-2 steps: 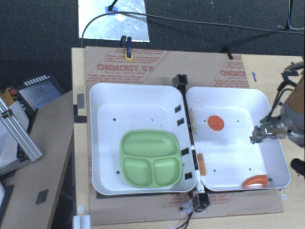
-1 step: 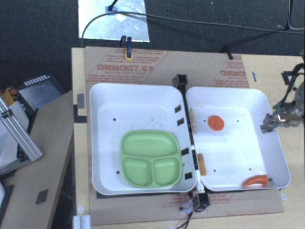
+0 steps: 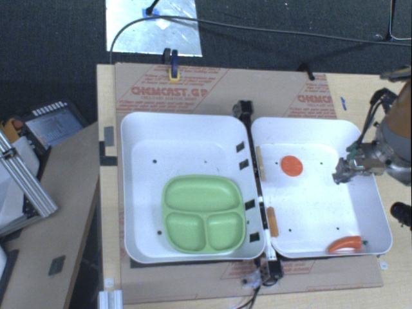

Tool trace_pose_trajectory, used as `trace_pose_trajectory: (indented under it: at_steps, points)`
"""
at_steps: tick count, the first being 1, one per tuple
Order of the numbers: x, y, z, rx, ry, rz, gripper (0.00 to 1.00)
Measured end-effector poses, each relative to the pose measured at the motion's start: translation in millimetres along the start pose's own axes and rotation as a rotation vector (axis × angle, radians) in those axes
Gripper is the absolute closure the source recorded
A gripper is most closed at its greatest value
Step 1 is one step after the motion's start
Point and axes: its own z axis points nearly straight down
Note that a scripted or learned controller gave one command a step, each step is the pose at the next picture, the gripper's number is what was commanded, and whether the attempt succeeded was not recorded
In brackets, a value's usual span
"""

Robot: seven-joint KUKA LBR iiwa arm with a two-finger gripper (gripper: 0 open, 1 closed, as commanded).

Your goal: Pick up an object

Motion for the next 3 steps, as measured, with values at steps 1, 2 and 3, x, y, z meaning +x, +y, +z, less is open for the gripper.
trace_pose_trajectory:
  at_steps: [1, 2, 3]
  points:
    - [62, -5, 2, 0.000, 0.002, -0.002, 1.00]
    - [122, 3, 9, 0.001, 0.002, -0.002, 1.00]
    - [176, 11, 15, 0.001, 0.002, -0.002, 1.00]
